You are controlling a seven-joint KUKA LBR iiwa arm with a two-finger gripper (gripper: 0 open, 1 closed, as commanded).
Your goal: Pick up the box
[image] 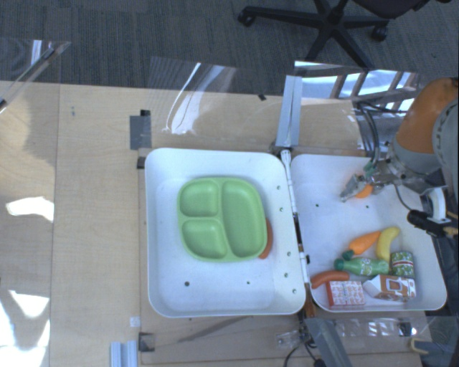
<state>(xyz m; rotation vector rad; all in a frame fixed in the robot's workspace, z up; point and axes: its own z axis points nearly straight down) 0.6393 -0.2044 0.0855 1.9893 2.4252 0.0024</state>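
From the overhead camera we see the gripper low in the right bin, clenched on a small orange piece. The box lies well below it, at the bin's near wall. Just beside the box we find a carton, a sausage, a green bottle, a can, a carrot and a banana. Left of the gripper, the other bin holds a green divided plate. Both sit on a wooden bench; an office chair base stands on carpet beyond.
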